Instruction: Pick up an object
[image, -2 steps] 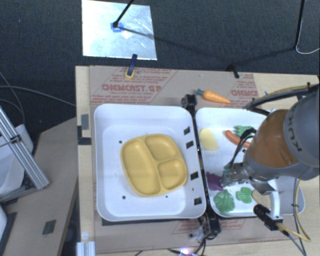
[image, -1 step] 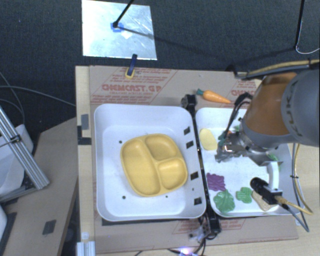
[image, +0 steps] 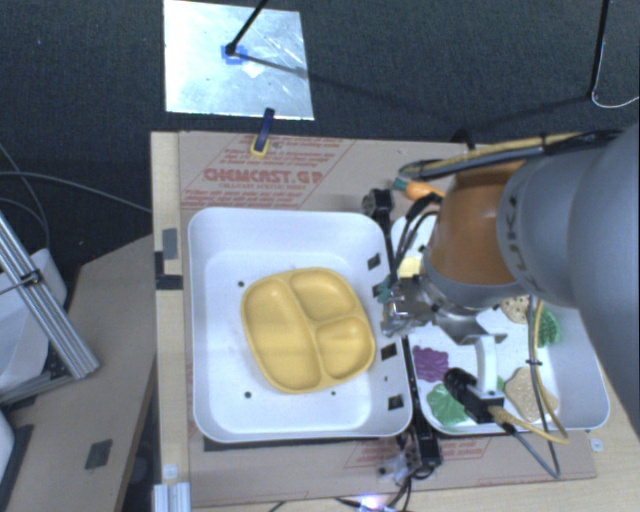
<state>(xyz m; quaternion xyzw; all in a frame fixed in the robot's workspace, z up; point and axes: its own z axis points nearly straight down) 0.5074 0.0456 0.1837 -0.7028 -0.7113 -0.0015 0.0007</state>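
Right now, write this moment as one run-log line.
arm: over right bin | left bin: yellow divided plate | right bin: purple item, green item, tan item | grasp: none seen

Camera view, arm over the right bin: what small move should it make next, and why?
Probably a short shift toward the purple object in the right bin, then down. The arm hangs above that bin, and the purple object lies uncovered just beside it, nearer than the yellow plate in the left bin.
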